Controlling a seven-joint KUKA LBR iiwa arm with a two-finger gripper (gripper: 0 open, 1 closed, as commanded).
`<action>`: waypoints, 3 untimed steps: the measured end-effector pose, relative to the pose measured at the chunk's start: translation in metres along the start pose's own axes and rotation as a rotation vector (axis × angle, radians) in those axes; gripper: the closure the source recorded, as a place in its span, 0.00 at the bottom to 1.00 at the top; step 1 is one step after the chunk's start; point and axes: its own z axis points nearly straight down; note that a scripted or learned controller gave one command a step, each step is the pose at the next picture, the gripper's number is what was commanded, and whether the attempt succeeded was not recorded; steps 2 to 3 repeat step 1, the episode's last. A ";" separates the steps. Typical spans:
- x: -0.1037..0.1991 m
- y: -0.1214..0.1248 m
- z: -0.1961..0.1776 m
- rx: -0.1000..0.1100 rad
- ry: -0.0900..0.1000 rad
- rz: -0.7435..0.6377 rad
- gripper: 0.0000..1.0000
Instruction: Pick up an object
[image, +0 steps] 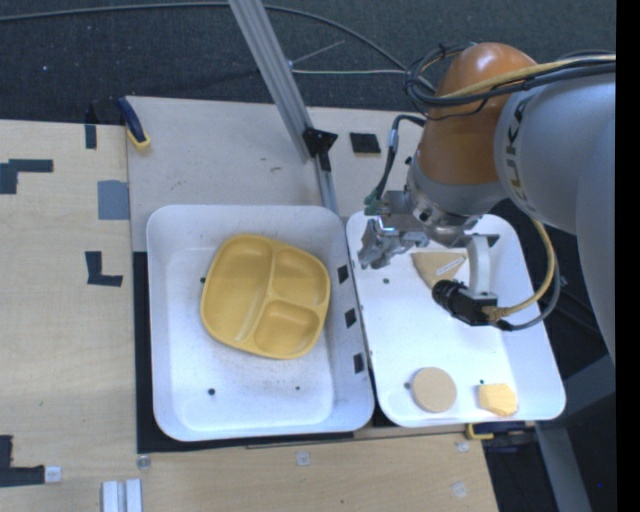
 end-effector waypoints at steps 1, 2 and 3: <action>0.062 -0.011 0.014 0.002 0.000 -0.001 1.00; 0.062 -0.011 0.014 0.002 0.000 -0.001 1.00; 0.062 -0.011 0.014 0.002 0.000 -0.001 1.00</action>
